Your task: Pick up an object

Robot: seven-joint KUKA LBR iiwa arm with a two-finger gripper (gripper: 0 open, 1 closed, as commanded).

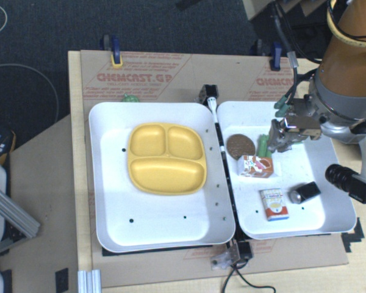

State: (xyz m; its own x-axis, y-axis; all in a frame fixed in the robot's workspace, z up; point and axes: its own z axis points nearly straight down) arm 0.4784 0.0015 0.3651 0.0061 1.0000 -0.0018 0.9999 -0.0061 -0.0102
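Hovering over the right bin (329, 218).
Gripper (280, 140) at frame right beside a green object (263, 146); jaws' state unclear.

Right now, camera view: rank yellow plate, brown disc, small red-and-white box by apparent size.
1. yellow plate, by far the largest
2. small red-and-white box
3. brown disc
The last two look close in size; that order is unsure.

The grey KUKA arm (341, 96) carries a broad orange band with a pale rim above its wrist. Its metallic two-finger gripper (280, 140) shows green fittings and dark cables.
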